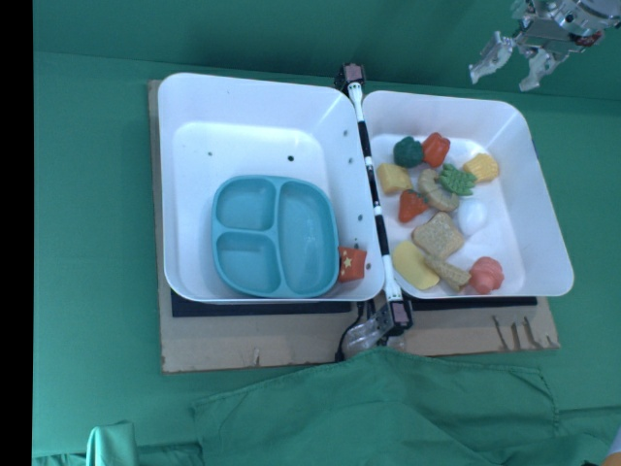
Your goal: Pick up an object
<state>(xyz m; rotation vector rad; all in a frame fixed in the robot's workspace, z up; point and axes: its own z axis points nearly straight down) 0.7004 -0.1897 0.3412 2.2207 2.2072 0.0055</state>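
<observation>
Teal plastic marks the thing farthest from the gripper (513,63): a divided plate (276,236) lying flat in the left bin (194,105), well down and to the left of the fingers, with its three compartments facing up. Just beside the plate's near right corner a small red block with a yellow star (352,262) sits against the bin wall, leaning slightly, as if it had slid into that corner. Between the two bins runs a black-and-white striped divider (371,197), still left of and below the gripper.

The right bin (543,202) lies almost directly below the gripper, and here the candidates for the pick are heaped: a dark green broccoli piece (408,150), a red pepper (436,149), a yellow corn piece (482,168), a strawberry (412,205), a bread slice (438,234), a yellow wedge (414,265), a white egg (473,217) and a pink round fruit (486,274). They touch and overlap in the middle of the bin, so a clean grasp probably favours an outlying piece such as the corn, nearest under the gripper.

The gripper hangs above the far right corner of that bin, over the green table (97,212), its two fingers spread wide with nothing between them, which suggests a high pose ahead of a descent rather than a grasp in progress.
</observation>
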